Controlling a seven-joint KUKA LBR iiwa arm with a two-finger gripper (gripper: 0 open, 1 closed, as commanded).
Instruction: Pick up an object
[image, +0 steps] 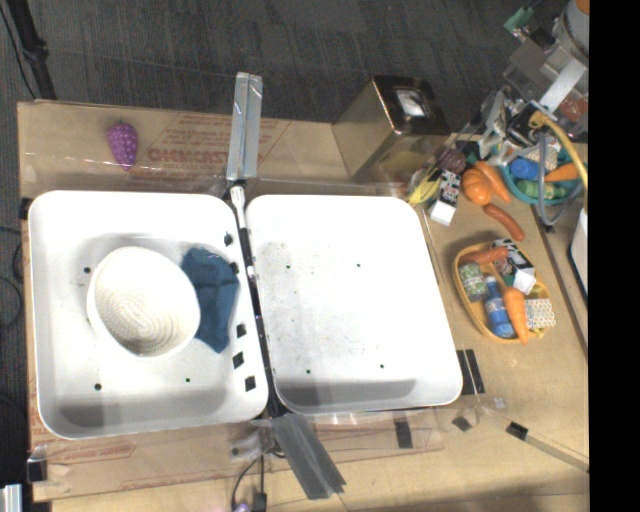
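from my remote seat i could pick out no fingers over the bins, so whether the end effector was spread or pressed together i cannot tell. the rig line says the arm comes in from the right, so i judged any pick would mean a reach leftward, across the right bin and over the divider into the left bin, since that was where the pickable stuff sat. the left bin held a white woven cap, round and domed, lying left of centre, and a blue cloth touching its right edge, crumpled, with its long axis running roughly top to bottom of the view, between the cap and the divider. the cloth looked the nearer target from the right side, and soft enough to pinch at a fold; the cap looked broad for a two-finger grab, maybe only by the rim. the right bin showed bare white floor with dark specks. outside the bins: a purple toy on the bench above the left bin, a yellow bowl of small toys right of the right bin, and a brown box above it.
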